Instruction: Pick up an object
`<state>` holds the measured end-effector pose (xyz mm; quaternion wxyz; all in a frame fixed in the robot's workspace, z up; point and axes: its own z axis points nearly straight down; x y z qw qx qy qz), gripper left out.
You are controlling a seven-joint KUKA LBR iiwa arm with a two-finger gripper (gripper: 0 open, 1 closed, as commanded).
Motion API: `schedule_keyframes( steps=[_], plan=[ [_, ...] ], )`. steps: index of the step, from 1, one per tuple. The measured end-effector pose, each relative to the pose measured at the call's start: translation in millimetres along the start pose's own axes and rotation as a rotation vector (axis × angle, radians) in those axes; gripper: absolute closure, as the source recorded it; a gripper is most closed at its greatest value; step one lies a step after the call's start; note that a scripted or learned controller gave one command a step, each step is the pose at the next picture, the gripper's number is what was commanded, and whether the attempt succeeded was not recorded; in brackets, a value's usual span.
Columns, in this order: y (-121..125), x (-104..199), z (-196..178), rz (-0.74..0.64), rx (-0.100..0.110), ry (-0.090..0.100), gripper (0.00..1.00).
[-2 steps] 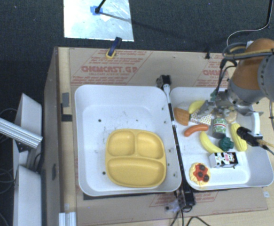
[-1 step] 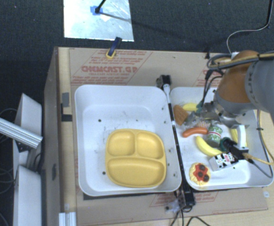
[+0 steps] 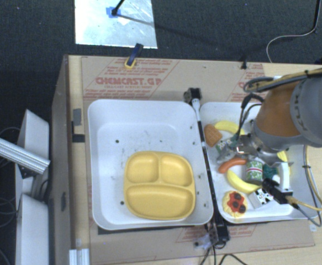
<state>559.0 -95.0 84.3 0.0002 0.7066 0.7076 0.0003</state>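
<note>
One arm, many small toys — the grey arm hangs low over the right bin.

Its gripper sits amid clutter beside the orange sausage, which lies just below it, long axis running left to right with a slight tilt — how the gripper stands cannot be told. A banana lies below the sausage; the yellow divided plate sits well left, in the other bin.
</note>
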Motion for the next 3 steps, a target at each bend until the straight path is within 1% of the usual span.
schedule_keyframes(
  steps=[1, 2, 3],
  plan=[
    [-31.5, 5.6, 0.1, 0.001, 0.0, 0.0, 0.0],
    [-30.5, 5.7, -10.5, 0.0, -0.003, 0.0, 1.0],
    [0.7, 58.1, -100.8, -0.002, -0.003, 0.001, 1.0]
  ],
)
